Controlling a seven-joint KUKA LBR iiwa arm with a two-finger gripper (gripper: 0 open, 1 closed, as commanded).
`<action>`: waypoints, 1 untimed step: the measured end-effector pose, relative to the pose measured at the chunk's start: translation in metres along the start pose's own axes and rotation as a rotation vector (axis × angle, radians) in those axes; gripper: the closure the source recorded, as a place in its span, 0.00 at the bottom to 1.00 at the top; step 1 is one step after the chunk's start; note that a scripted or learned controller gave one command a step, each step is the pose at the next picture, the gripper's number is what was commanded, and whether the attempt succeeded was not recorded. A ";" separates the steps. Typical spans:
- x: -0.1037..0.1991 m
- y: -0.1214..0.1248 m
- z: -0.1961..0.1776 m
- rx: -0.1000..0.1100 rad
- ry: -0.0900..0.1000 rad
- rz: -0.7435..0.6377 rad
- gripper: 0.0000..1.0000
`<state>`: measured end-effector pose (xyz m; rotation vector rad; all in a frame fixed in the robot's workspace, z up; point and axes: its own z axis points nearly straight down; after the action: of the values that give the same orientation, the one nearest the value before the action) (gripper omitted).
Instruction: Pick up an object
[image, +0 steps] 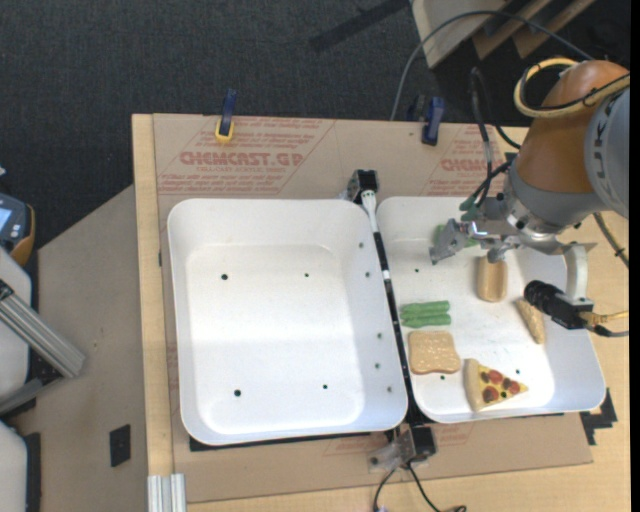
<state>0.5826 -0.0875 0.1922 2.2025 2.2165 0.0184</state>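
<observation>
While the gripper (484, 238), its grip state unclear, hangs over the right bin (420, 222), a tan cylinder (490, 280) stands just below it; toast (433, 353) and pizza slice (492, 385) crowd the near rim.

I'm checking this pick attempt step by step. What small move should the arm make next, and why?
Probably a short, straight descent. The gripper hangs over the right bin, right above the tan cylinder-like piece, with nothing seen between its fingers. The green beans, toast slice and pizza slice lie further off, so the tan piece looks like the nearest target.
</observation>
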 end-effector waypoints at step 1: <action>0.075 0.018 0.008 0.016 0.005 -0.001 0.00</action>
<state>0.6005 -0.0123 0.1846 2.2111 2.2285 0.0057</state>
